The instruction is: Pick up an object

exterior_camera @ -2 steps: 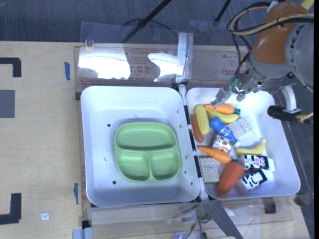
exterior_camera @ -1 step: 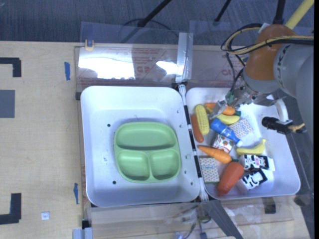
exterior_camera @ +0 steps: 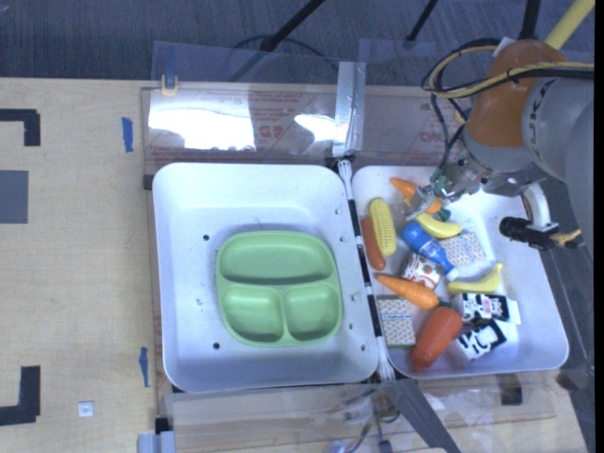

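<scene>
Hand (exterior_camera: pixel 444 189) low over right bin (exterior_camera: pixel 538 338), at its far edge, just above banana (exterior_camera: pixel 440 226) and corn (exterior_camera: pixel 381 225). Finger opening and grasp impossible to tell. Green tray (exterior_camera: pixel 278 286) in left bin (exterior_camera: pixel 189 206).

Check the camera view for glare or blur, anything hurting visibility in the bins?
Camera view: strong glare on the clear plastic panel behind the left white bin; the green divided plate is evenly lit and sharp; the gripper over the right white bin is small and soft, lost among cluttered toy food near the yellow corn cob.
</scene>
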Controlling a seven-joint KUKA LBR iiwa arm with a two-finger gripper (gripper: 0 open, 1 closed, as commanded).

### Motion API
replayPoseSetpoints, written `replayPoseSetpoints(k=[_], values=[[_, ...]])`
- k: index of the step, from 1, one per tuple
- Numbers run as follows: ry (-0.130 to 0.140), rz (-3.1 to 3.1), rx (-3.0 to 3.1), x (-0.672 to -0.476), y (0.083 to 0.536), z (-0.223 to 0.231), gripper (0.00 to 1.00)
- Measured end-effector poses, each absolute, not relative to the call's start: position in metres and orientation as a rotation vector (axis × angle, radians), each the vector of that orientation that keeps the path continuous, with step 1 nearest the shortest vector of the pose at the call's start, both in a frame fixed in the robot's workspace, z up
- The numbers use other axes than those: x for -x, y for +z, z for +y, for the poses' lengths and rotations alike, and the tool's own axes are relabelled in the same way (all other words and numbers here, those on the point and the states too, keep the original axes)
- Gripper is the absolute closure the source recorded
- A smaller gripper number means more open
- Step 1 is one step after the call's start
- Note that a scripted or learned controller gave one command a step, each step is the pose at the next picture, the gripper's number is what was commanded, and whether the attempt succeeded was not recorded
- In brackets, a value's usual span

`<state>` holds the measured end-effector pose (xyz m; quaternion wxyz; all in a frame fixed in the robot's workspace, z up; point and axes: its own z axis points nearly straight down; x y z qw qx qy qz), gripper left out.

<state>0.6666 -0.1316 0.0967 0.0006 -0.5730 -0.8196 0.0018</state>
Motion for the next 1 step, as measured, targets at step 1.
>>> replayPoseSetpoints(k=[1], values=[[-0.003,-2.538,1.858,-0.6576,0.2194,-0.0850,1.00]])
